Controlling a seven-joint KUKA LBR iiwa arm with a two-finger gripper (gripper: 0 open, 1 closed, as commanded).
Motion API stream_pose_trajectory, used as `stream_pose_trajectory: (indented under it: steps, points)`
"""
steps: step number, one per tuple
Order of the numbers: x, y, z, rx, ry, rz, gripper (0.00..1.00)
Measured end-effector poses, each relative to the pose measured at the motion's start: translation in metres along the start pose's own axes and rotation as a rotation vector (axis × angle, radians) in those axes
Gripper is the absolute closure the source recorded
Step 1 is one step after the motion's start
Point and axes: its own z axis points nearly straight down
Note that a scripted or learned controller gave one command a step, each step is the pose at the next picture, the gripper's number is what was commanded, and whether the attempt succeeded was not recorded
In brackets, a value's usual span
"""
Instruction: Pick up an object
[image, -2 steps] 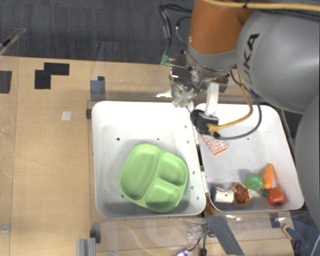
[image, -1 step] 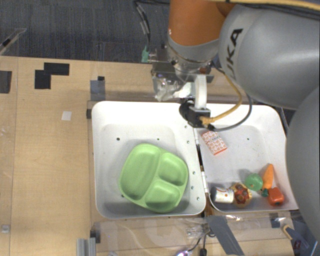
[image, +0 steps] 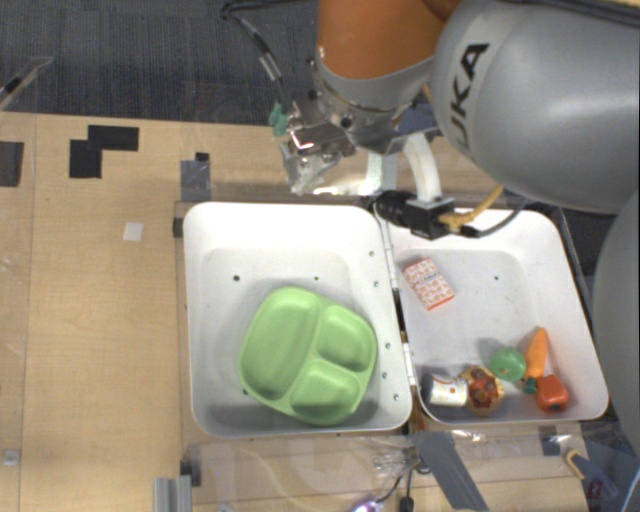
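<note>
A green divided plate (image: 310, 355) lies tilted in the left bin (image: 215, 250). In the right bin (image: 520, 250) a pink-and-white patterned packet (image: 428, 283) lies near the back left. Along that bin's front edge sit a small white item (image: 446, 391), a brown-red toy (image: 483, 388), a green toy (image: 507, 363), an orange carrot (image: 538, 350) and a red piece (image: 552, 393). My gripper (image: 330, 170) hangs under the orange-banded wrist, over the back rims where the two bins meet. Nothing is seen held in it.
The big grey arm body covers the upper right of the view. A black connector with a yellow cable (image: 425, 215) hangs over the right bin's back left corner. Bare wooden bench (image: 90, 330) lies left of the bins.
</note>
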Motion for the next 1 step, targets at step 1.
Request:
stream_pose_trajectory:
  steps: [1]
  points:
    - [-0.0156,0.0467,0.0251,-0.001,0.000,-0.114,1.00]
